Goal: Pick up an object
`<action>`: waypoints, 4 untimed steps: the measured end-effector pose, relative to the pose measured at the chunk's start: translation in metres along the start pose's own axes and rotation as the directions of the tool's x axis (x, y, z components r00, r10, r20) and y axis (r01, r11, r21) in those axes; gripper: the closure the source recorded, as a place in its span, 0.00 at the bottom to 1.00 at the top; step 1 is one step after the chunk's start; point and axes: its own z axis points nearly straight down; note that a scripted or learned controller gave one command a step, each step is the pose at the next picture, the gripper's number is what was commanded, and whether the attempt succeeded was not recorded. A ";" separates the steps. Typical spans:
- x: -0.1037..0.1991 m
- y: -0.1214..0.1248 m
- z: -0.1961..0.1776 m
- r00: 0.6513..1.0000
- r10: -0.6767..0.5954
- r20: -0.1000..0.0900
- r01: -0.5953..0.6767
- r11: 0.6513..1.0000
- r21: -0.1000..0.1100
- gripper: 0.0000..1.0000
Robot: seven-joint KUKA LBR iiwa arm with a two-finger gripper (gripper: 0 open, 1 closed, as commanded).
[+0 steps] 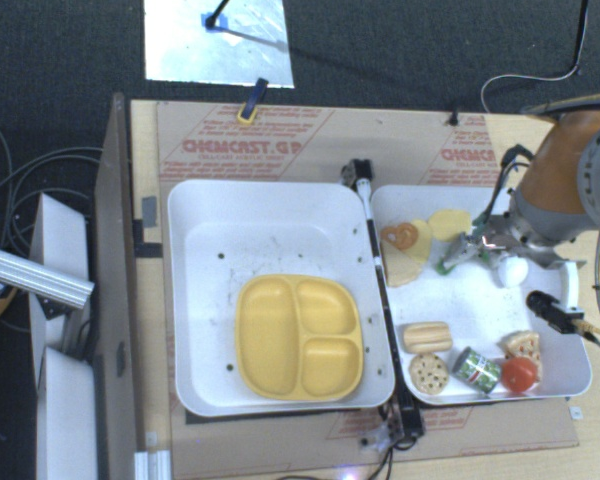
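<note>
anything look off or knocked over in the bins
Only the small green can, lying on its side near the right bin's front edge, between the round cookie and the tomato. The yellow divided tray in the left bin sits flat, turned slightly askew.

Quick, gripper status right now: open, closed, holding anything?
Gripper: cannot be told; it sits low in the right bin beside a green object.

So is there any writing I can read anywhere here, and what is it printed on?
"CHEMCAST GP": red print on the brown sheet under the bins, left of centre.
A second red print at the sheet's right, by the arm: cut off and too blurred to read.
Smaller red lines around both prints: too small to read.
Label on the green can in the right bin: too blurred to read.
</note>
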 end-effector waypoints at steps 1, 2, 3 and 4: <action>0.108 0.053 -0.104 1.000 -0.015 0.002 0.015 1.000 -0.008 0.00; 0.063 0.040 -0.011 1.000 -0.003 0.007 0.003 1.000 -0.004 0.00; 0.064 0.039 -0.017 1.000 -0.005 0.006 0.005 1.000 0.003 1.00; 0.064 0.038 -0.017 1.000 -0.005 0.006 0.005 1.000 0.003 0.00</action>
